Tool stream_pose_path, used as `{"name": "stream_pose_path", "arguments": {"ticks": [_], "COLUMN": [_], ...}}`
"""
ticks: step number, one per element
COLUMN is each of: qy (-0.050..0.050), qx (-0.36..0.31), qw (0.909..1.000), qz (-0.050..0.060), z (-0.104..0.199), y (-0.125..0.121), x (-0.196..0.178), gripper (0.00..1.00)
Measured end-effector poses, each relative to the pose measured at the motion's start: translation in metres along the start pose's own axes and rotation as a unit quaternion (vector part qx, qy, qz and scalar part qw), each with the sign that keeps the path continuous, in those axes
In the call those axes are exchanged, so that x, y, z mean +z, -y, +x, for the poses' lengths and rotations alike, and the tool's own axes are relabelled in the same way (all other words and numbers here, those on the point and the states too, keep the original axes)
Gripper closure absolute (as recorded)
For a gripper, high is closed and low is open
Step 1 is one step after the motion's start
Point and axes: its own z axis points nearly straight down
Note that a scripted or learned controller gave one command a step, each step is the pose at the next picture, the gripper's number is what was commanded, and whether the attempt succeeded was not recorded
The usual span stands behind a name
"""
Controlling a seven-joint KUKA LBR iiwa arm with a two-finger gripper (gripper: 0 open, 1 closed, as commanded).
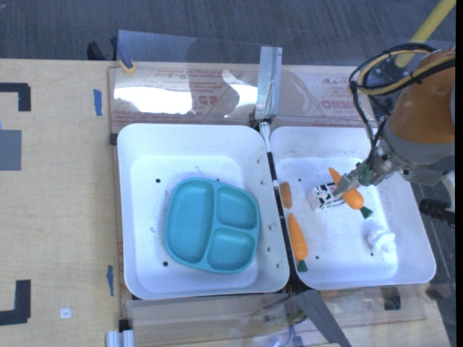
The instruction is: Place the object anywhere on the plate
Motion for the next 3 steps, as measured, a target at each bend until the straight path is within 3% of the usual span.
{"name": "stream_pose_path", "arguments": {"ticks": [1, 2, 3], "qy": [-0.001, -0.002, -0.001], "qx": [0.15, 0.042, 0.044], "qw": [0.9887, 0.9991, 0.999], "qz": [0.001, 0.002, 0.002], "z": [0.093, 0.167, 0.165], "y": [-0.061, -0.092, -0.091], "x": [-0.003, -0.003, -0.003], "gripper": [1.0, 1.0, 0.0]}}
